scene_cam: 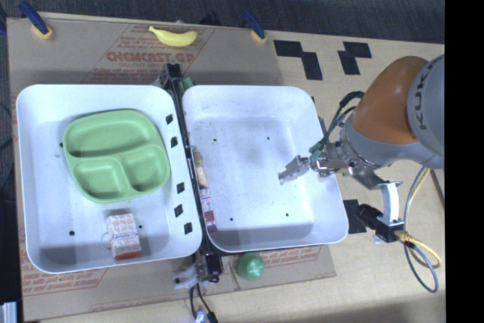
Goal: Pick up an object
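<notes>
Inside left bin (30,163), green tray (115,155), small carton (122,234), jaws' state unclear over right bin (227,106)

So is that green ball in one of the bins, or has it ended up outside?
Outside. The green ball sits on the brown board just below the right bin's near rim, past its wall, close to the gap between the two bins.

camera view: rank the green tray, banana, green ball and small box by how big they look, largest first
1. green tray
2. small box
3. banana, close to the box, so unsure
4. green ball
</notes>
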`<state>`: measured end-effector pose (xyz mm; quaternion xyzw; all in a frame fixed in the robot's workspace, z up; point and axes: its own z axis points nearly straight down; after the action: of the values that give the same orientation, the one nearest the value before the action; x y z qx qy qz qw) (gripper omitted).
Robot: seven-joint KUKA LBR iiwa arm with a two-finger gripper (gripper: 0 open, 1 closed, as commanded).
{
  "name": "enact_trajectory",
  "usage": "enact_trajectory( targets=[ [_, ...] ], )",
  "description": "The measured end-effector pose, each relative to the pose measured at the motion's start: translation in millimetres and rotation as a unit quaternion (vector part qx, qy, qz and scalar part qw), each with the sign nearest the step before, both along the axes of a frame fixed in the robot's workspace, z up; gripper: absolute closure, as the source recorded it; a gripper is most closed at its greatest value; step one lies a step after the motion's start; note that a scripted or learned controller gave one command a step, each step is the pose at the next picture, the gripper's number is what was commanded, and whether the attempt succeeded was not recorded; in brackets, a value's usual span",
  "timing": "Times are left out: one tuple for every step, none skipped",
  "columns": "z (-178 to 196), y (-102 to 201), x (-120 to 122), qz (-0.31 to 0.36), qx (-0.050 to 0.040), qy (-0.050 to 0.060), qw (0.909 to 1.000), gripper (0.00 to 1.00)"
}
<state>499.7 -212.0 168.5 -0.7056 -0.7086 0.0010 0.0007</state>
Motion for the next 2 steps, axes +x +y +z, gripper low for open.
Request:
enact_trajectory(
  targets=[
    [-11.7, 1.1, 36.6, 0.001, 0.0003, 0.000, 1.0000, 0.00],
    [-20.4, 1.5, 85.6, 0.001, 0.0006, 0.000, 1.0000, 0.00]
  ],
)
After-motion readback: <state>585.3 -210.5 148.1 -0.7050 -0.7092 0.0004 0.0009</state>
